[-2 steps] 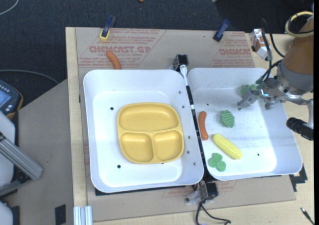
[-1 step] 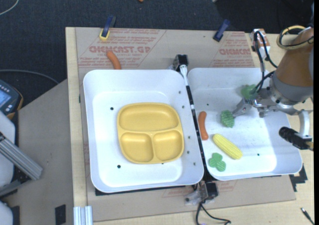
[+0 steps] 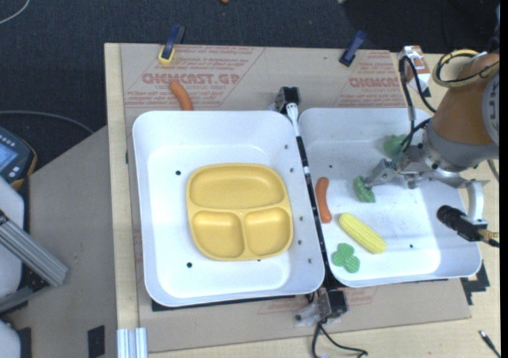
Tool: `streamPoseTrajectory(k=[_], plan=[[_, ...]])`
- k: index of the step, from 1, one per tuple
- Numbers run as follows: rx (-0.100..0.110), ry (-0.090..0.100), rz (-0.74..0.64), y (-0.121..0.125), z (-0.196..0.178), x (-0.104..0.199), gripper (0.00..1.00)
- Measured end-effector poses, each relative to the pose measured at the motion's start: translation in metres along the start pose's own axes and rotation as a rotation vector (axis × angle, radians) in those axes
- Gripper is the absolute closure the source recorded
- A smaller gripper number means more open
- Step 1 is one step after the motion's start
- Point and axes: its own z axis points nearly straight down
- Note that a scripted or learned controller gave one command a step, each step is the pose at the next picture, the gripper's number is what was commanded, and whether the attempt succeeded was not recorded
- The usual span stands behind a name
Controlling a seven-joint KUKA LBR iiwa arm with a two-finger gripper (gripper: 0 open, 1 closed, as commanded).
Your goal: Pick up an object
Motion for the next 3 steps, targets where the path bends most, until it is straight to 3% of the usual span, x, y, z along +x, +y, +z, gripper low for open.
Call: streamPoseTrajectory(k=[1,2,3], plan=[[0.006,0.002,0.0,-0.002,-0.007,0.001,1.0],[0.0,0.0,-0.003,0.005,-0.053,0.006,1.0],[0.001,0.0,-0.002,-0.004,-0.108,0.007,1.0]])
